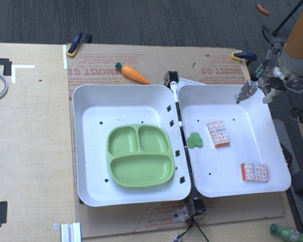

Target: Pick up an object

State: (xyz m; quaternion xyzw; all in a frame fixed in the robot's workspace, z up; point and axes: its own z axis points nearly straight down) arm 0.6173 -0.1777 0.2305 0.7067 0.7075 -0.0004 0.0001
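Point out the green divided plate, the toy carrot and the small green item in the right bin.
green divided plate [140, 155], camera view, ridge where its compartments meet.
toy carrot [134, 74], camera view, middle of its orange body.
small green item [194, 140], camera view, its centre.

**Arm, appearance**

Arm [296, 59]: orange band at top, pale grey ring below it, then a silvery wrist flange. Dark cables run along its upper side. Gripper [253, 91]: small grey metal parts, possibly a blue-green fitting near the wrist; detail too small to resolve.
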